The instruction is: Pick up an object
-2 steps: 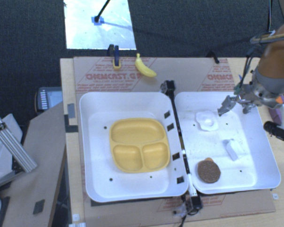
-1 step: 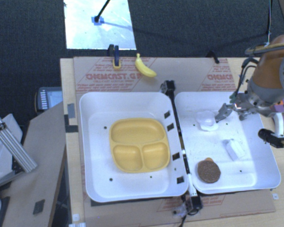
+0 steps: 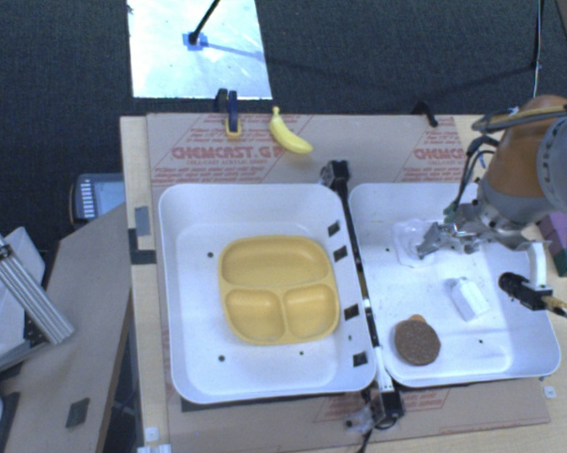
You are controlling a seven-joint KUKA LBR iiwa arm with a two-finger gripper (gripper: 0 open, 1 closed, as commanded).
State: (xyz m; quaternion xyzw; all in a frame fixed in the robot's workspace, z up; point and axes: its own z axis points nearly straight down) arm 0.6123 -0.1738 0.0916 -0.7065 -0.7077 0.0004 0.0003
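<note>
In the right bin (image 3: 496, 357) lie a brown round disc (image 3: 417, 342) near the front, a small white block (image 3: 468, 298) in the middle, and a clear crumpled plastic piece (image 3: 408, 236) toward the back left. My gripper (image 3: 429, 244) hangs low over the back of this bin, its tip right beside the clear piece. The arm's orange band (image 3: 520, 159) rises behind it at the right. Whether the tip touches the clear piece is not visible.
The left bin (image 3: 187, 272) holds a yellow divided plate (image 3: 273, 289). A black divider (image 3: 353, 265) runs between the bins. A banana (image 3: 289, 134) and a yellow clamp (image 3: 232, 115) sit on the cardboard behind the bins. Cables hang at the right edge.
</note>
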